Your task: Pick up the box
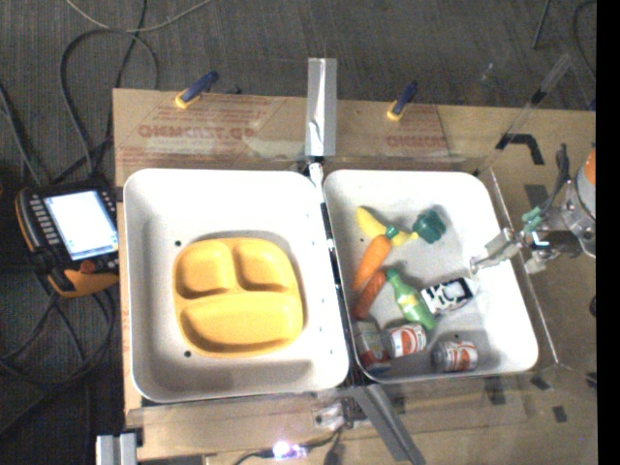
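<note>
- Two white bins sit side by side on a desk, seen from above.
- The left bin (145, 289) holds a yellow tray (239, 294) with three compartments.
- The right bin (504, 289) holds the box (449, 294), small, black and white, lying tilted near the bin's middle right.
- Just left of the box lies a green bottle (409, 298); further left is a carrot (370, 260). Two cans (431, 347) lie below it, near the front wall.
- The claw (489, 253) hangs just above and to the right of the box, not touching it. It holds nothing; whether it is released or clenched cannot be told.
- The box looks like light, stiff card, likely easy to dent.
- A hold across its short sides seems best, as its right side is clear of the bottle.
</note>
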### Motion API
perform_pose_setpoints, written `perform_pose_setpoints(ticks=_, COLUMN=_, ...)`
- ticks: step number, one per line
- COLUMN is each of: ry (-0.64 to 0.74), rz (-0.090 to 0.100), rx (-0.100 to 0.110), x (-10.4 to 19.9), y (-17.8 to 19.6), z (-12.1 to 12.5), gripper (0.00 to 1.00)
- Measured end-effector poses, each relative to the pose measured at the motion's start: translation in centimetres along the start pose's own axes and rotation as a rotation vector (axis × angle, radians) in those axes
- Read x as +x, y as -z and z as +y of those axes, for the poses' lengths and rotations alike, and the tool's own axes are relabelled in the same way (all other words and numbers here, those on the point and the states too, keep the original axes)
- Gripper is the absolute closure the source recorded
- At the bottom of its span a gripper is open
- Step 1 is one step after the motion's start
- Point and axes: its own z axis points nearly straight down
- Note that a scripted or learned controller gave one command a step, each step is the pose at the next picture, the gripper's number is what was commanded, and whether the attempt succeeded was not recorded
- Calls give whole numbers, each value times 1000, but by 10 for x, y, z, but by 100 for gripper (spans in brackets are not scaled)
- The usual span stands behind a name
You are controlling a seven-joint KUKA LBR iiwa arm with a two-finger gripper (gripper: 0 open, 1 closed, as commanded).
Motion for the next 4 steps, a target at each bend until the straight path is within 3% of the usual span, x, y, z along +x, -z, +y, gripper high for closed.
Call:
perform_pose_setpoints(ticks=1, ry=-360, rz=1, rx=3, x=36, y=-101, z=-5, gripper=0)
perform_pose_setpoints(ticks=2, ry=-360, rz=1, rx=12, x=37, y=-97, z=-5, gripper=100)
perform_pose_setpoints(ticks=3, ry=-392, rz=-1, rx=3, x=41, y=-106, z=-5, gripper=100)
perform_pose_setpoints(ticks=4, ry=-440, rz=0, rx=4, x=81, y=-101, z=-5, gripper=100)
